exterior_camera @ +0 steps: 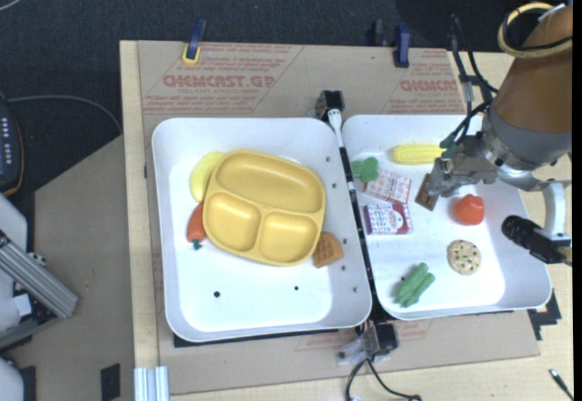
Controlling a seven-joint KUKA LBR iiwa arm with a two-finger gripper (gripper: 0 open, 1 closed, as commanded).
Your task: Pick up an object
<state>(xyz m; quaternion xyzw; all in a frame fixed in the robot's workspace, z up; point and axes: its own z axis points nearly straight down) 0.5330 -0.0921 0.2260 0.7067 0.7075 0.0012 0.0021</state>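
While the grey and orange arm [536, 90] reaches in over the right bin [518, 295], its pincer [439, 183] hangs low above the bin floor, and I cannot tell from where I stand whether it is released or clenched; nothing clearly sits between its tips. A small brown piece [426, 197] shows right at the pincer's lower end, touching or just under it, but whether it is an object or part of the tool is unclear.

Just beside the pincer, on the arm's side, lies a red tomato-like toy [469, 209]. Beyond the pincer, toward the far rim, a yellow corn cob [416, 154] rests near it. On the side away from the arm lie two small printed packets [386, 204], one above the other, and past them a green leafy toy [366, 168] against the bin's dividing wall. Nearer me than the pincer sit a round cookie [464, 256] and, further off, a green bean pod toy [414, 285].

Well apart from the pincer, in the left bin [182, 281], a yellow divided plate [264, 206] lies tilted, covering most of a yellow banana [204, 172]. A red and orange pepper [196, 226] touches its far edge, and a brown waffle piece [327, 250] sits at its corner closest to the pincer. Both bins stand on the cardboard-covered surface [227, 81].
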